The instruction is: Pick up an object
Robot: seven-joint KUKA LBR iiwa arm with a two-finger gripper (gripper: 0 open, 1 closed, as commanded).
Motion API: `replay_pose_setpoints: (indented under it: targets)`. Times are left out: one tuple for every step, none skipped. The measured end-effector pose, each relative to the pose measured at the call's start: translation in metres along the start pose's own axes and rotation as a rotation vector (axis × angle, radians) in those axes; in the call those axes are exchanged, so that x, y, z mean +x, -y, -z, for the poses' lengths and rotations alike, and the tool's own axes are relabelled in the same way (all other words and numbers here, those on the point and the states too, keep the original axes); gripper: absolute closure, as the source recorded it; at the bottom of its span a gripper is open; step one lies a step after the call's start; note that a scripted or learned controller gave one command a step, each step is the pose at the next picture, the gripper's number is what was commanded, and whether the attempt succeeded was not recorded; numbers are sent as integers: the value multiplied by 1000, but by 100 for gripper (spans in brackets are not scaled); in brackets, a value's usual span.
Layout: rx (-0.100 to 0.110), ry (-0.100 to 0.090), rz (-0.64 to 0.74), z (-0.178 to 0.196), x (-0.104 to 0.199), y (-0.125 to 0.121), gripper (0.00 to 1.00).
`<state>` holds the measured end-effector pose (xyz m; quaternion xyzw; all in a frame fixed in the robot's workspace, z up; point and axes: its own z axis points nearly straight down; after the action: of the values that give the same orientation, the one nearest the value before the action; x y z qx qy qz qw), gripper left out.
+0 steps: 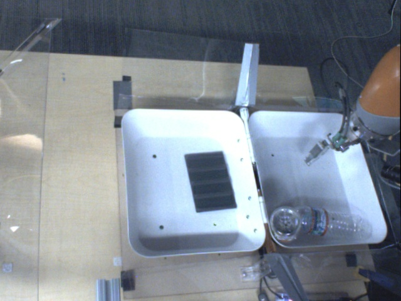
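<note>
Fingers (311, 155) of the gripper (316, 150) hang over the right bin (357, 168) toward its far edge; whether they are spread, I cannot tell. Nearest, along that bin's front edge, lies a clear plastic bottle (316, 222). Descend squarely across its round body.

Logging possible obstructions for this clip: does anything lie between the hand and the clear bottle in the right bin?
Nothing visible does. The hand hangs over the upper part of the right bin, and the clear bottle lies on its side along the near wall. Bare white bin floor separates them. The dark ridged block sits in the left bin, off that path.
</note>
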<state>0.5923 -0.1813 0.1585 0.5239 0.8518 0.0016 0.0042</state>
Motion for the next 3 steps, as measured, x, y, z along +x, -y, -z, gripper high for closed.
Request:
replay_pose_setpoints:
  targets:
    - [-21,22,242,-65,59,76,0]
    - [-13,13,190,-49,83,68,0]
    - [2,-2,-49,-5,92,32,0]
